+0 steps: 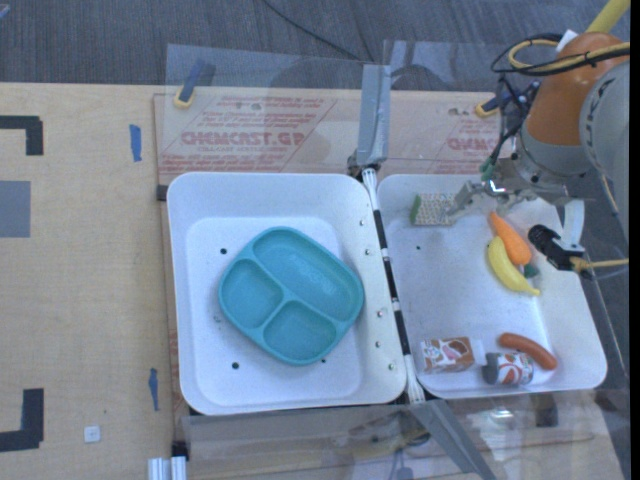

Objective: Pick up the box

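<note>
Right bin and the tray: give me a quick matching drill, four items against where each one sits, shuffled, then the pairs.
Items:
1. box
2. banana
3. teal divided tray
4. small speckled grey block

Places:
A. left bin
B. right bin, far left corner, by the gripper
C. right bin, near edge, by the divider
D. right bin, right side, touching the carrot

Pairs: 1-C, 2-D, 3-A, 4-B
</note>
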Controlling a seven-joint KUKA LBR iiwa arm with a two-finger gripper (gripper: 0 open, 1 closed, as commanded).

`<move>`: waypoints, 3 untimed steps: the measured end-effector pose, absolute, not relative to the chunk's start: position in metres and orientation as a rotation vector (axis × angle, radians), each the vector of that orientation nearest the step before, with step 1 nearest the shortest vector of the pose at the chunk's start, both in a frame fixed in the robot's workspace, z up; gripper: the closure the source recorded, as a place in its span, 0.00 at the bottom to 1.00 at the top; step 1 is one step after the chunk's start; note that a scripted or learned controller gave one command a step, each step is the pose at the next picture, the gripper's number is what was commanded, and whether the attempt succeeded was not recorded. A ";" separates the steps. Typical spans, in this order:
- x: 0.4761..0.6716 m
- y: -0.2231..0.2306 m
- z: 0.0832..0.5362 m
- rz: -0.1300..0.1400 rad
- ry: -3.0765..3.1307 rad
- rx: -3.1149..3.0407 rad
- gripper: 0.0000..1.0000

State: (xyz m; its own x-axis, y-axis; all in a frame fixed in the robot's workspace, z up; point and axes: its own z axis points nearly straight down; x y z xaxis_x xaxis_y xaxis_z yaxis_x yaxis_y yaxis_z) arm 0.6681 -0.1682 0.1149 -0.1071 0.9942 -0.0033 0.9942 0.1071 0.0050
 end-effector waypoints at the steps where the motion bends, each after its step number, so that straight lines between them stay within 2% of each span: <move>1: 0.668 -0.100 0.087 -0.001 2.408 2.015 0.00; 3: 0.668 -0.128 0.086 0.002 2.379 2.047 0.00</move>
State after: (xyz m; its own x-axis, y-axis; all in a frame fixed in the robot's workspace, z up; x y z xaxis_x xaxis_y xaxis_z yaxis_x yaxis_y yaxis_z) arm 0.6682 -0.1281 0.0865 -0.1494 0.9888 -0.0018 0.9888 0.1494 0.0033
